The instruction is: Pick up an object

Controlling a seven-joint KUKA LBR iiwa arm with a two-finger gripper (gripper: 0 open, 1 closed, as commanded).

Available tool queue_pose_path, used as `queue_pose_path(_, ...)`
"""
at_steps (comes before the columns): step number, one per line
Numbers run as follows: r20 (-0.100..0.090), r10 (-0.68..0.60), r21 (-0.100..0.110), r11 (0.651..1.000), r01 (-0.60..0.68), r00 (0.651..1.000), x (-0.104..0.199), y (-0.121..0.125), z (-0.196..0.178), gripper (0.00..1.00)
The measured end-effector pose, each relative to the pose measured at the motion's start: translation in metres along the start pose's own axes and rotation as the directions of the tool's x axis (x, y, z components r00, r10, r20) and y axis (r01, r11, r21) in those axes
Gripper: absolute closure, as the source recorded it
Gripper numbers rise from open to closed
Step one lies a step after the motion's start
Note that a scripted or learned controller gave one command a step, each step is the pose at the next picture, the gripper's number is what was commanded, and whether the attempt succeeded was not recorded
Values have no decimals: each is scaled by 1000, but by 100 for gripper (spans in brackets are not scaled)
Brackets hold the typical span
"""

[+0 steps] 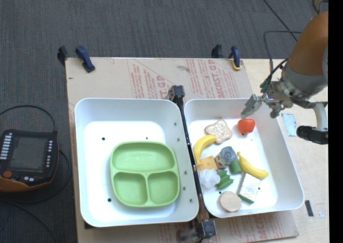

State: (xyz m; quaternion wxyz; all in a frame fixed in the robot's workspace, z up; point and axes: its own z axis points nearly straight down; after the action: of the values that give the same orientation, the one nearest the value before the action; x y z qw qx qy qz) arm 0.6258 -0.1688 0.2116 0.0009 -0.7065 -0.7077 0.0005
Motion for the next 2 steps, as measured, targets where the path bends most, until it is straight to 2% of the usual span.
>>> queue_pose_path(1,0,1,0,1000,-1,1000,25,16,122,0)
queue_pose_path(2,-1,-1,-4,1000,1,1000,78,7,122,0)
